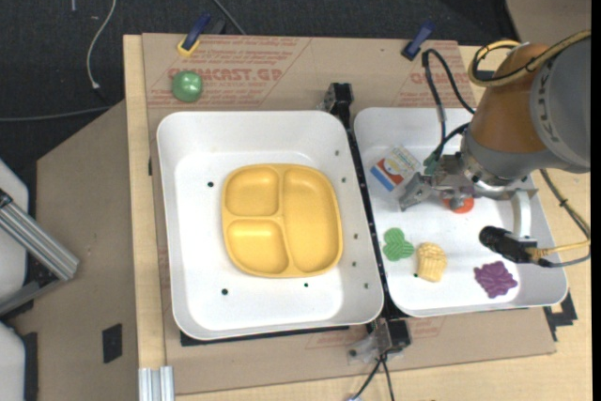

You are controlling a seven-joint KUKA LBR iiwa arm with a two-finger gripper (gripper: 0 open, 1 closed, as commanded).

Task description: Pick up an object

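Note:
My gripper [439, 188] hangs low over the middle of the right bin [535, 296], coming in from the right under the orange-banded wrist. A small red object [461, 203] peeks out just below it, partly hidden by the gripper body. A white packet with blue and red print [394, 169] lies just to the gripper's left. Nearer the bin's front lie a green toy [397, 245], a yellow corn-like piece [431, 261] and a purple grape cluster [495, 278].
The left bin [188, 202] holds a yellow divided plate [282, 219]. A green ball [188, 86] rests on the cardboard bench behind the left bin. Blue clips [195, 33] sit at the board's far edge.

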